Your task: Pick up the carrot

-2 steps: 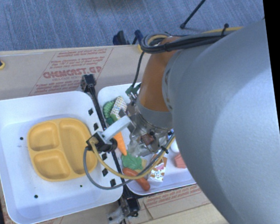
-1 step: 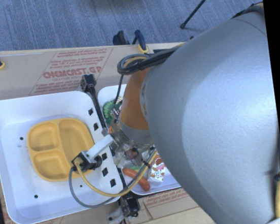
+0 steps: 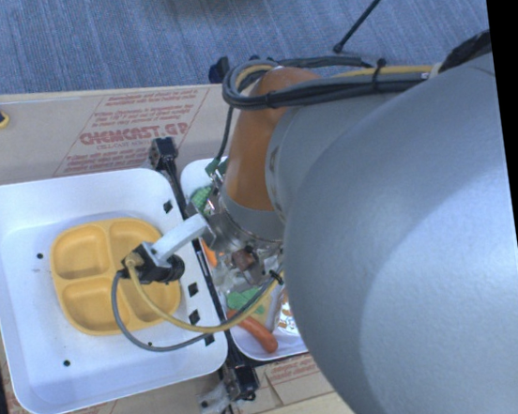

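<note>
The carrot (image 3: 258, 335), a small orange piece, lies near the front left corner of the right bin (image 3: 249, 349), partly under a yellow cable. My gripper (image 3: 244, 262) hangs over the left side of that bin, a little behind the carrot, below the orange wrist band (image 3: 251, 160). The arm's grey body hides most of the right bin.
A yellow divided plate (image 3: 92, 271) sits in the left bin (image 3: 35, 373). A green item (image 3: 244, 298) lies just behind the carrot, and another green piece (image 3: 203, 198) sits at the right bin's back left. A white bracket with looping cables (image 3: 149, 344) hangs over the left bin.
</note>
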{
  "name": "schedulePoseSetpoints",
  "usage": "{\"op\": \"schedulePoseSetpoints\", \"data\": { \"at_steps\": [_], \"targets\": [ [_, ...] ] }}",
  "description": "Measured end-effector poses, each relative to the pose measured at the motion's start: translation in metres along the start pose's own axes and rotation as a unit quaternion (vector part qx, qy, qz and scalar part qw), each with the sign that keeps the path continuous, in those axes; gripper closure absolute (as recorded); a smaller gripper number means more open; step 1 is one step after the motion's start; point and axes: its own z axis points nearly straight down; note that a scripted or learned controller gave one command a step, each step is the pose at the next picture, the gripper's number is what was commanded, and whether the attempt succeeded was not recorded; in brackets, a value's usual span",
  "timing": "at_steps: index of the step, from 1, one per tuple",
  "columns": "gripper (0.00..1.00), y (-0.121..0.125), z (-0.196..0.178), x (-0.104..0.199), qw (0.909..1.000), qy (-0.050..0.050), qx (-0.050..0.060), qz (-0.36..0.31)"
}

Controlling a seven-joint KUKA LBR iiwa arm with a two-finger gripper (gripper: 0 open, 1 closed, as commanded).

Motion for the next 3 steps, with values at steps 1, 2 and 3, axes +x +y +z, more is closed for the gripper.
{"op": "schedulePoseSetpoints", "data": {
  "at_steps": [1, 2, 3],
  "targets": [
    [1.00, 0.039, -0.019, -0.008, 1.0000, 0.000, 0.001, 0.000],
    [1.00, 0.030, 0.065, -0.007, 0.9999, -0.002, 0.002, -0.016],
    [1.00, 0.048, -0.002, -0.010, 1.0000, 0.000, 0.001, 0.000]
  ]
}}
